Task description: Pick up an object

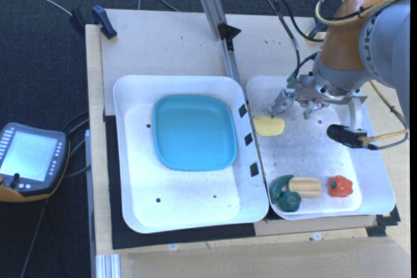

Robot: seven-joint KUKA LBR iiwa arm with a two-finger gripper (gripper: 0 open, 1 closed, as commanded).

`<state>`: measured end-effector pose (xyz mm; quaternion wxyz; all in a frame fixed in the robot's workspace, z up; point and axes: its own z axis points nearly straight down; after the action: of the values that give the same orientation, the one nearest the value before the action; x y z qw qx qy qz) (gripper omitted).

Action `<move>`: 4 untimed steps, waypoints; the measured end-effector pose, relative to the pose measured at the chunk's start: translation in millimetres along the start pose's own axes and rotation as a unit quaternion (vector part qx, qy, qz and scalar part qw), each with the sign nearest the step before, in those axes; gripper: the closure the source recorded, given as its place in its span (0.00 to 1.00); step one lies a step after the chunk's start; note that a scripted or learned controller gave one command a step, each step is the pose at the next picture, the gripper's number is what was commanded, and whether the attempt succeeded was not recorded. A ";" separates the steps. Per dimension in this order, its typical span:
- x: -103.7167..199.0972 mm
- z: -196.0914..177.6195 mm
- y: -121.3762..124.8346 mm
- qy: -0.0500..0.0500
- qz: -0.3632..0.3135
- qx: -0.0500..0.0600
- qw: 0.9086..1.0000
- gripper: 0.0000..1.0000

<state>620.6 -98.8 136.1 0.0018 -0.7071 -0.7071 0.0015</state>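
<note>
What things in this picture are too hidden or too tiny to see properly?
- End effector, camera view: small and seen from above under the wrist, so its grip is unreadable.
- Right bin: its far right part is covered by the grey arm.
- Green object: partly behind the tan block, shape unclear.
- Handheld screen: too blurred to read.

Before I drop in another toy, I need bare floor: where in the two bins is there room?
Left bin: a strip of bare floor below the blue plate, toward the near rim. Right bin: the speckled middle, between the yellow piece and the front row. Crowded: that row of green item, tan block and red pepper, and under the hand.
</note>
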 end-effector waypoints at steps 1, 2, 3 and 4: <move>0.4 42.7 -0.6 0.000 0.000 -0.001 1.000 0.00; 0.1 29.6 0.7 0.000 0.000 -0.003 1.000 1.00; 1.0 -27.7 -7.5 0.000 0.000 -0.005 1.000 1.00; -7.9 -81.8 -12.1 -0.001 0.000 -0.005 1.000 1.00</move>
<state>608.9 -106.7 218.0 -0.0021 -0.7072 -0.7070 -0.0016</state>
